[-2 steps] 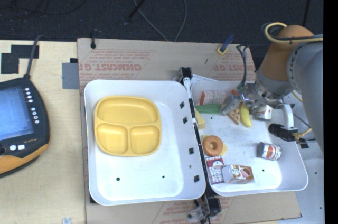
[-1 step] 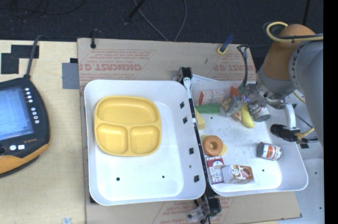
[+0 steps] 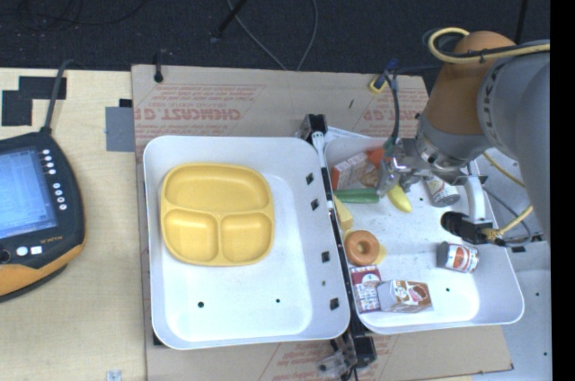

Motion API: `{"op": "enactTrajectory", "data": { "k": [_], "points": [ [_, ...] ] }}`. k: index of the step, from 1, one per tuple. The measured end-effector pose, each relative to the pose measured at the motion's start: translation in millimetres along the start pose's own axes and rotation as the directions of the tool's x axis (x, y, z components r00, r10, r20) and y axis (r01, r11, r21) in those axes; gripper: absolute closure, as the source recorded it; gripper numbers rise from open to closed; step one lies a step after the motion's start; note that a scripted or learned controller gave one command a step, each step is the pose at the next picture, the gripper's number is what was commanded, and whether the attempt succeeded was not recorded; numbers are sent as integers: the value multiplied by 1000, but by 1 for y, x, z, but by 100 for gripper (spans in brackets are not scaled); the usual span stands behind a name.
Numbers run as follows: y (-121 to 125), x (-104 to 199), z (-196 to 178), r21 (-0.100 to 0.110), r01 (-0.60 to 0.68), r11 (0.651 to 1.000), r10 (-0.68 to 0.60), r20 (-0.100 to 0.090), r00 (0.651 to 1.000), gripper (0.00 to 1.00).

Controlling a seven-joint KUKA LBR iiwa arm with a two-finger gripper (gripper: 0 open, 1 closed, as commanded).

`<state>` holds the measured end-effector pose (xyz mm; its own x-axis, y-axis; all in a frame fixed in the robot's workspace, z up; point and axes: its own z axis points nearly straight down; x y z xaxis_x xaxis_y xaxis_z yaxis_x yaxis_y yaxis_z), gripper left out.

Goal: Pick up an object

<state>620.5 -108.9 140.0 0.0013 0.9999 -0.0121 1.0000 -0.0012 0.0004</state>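
In the right bin [image 3: 503,303], a banana [image 3: 399,198] lies just beside the gripper [image 3: 402,177] — touching unclear.

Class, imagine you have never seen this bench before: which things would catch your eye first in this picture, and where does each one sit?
The yellow divided plate stands out first, lying alone in the left bin. Next comes the grey arm with its orange band, reaching in from the right over the right bin. That bin holds a clutter of small things, among them a doughnut, a small can and a carton near its front edge.
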Motion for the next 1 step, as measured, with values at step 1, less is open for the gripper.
{"op": "enactTrajectory", "data": {
  "k": [1],
  "points": [
    [-33, 53, -49, 4, 5, 1000, -5, -15, 1000, 100]
  ]
}}
